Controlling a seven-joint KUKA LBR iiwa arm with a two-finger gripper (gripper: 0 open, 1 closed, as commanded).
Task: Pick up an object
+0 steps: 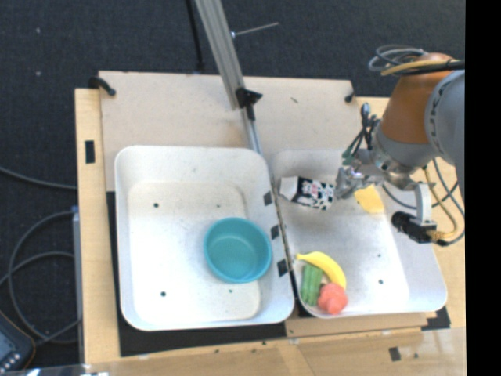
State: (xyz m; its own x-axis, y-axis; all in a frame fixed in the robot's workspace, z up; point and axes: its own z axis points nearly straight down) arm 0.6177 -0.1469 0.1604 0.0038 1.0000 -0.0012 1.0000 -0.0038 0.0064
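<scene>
Carton (311,192), white with black cow patches, lies on its side at the far left of the right bin (415,284), close against the wall it shares with the left bin. My gripper (347,180) hangs over the same bin, just right of the carton's end, near it or perhaps touching; I cannot tell which from this slant. Nothing shows between my fingers that I could call held, and whether they are spread or closed I cannot tell, since the wrist and cables crowd that spot.

Just right of my gripper, a yellow piece (369,200) lies on the bin floor, partly under my arm. At the near left corner of the right bin three things sit packed together: a banana (327,264), a green vegetable (311,283) beside it, and a red fruit (333,298) touching both.

The left bin (156,171) holds a teal bowl (236,249), upright, toward its near right side, well apart from the carton.

The carton carries dark marks on its face, but any writing there is too small to read.
</scene>
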